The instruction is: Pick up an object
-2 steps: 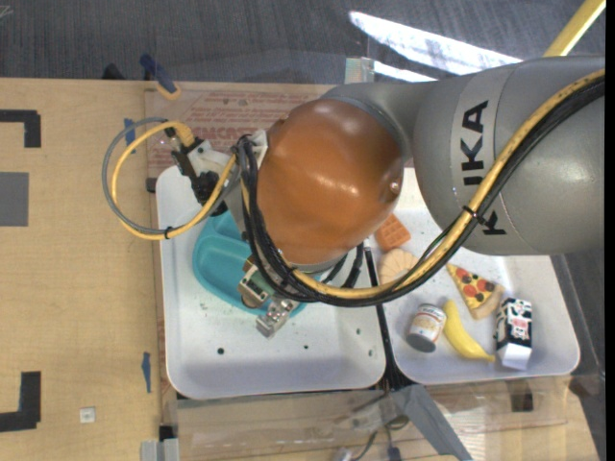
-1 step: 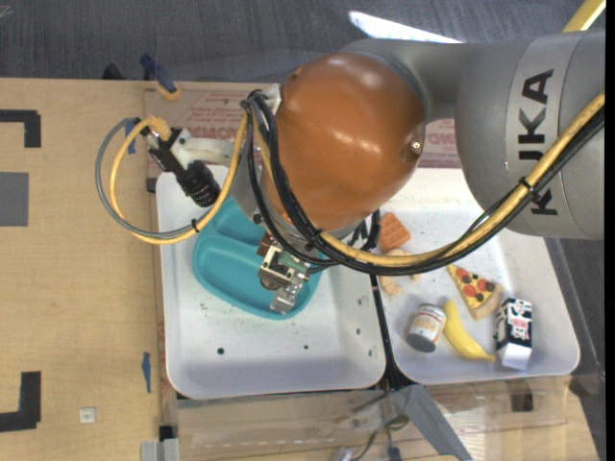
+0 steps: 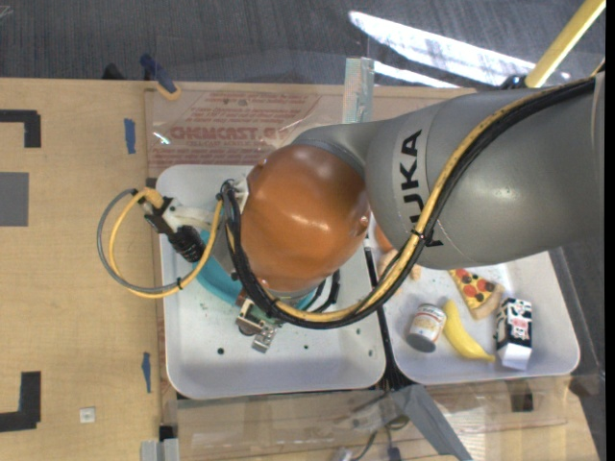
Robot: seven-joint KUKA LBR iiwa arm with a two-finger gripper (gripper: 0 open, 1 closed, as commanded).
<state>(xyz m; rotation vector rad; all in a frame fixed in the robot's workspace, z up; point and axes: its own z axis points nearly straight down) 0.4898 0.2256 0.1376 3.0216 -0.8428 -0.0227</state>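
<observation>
Your arm [image 3: 480, 181] reaches in from the right and hangs low over the left bin [image 3: 192, 373], its orange band [image 3: 306, 217] sitting directly above the work area and blocking most of that bin's floor from view. The tool [image 3: 258, 327] is only partly visible beneath the wrist as a small metal end near the bin's middle front; you should record that its state cannot be told from this angle, and nothing can be seen clamped in it. A teal object [image 3: 223, 286] lies in the left bin just beside the wrist and partly under it, which makes it the likely target, though that is a judgement from position alone. The yellow and black cables [image 3: 120, 248] loop out past the bin's left wall onto the table [image 3: 67, 257], slack enough to let the wrist descend. In the right bin [image 3: 562, 353], well apart from the tool, lie a small jar [image 3: 426, 326], a banana [image 3: 461, 334] touching or just beside it, a pizza-slice toy [image 3: 473, 289] and a small black and white carton [image 3: 515, 332]; these are grouped toward the bin's front. Judged from the layout, the pick is being attempted in the left bin and no lift is yet confirmed. Note the risk that the wrist's bulk hides any failed grasp.
</observation>
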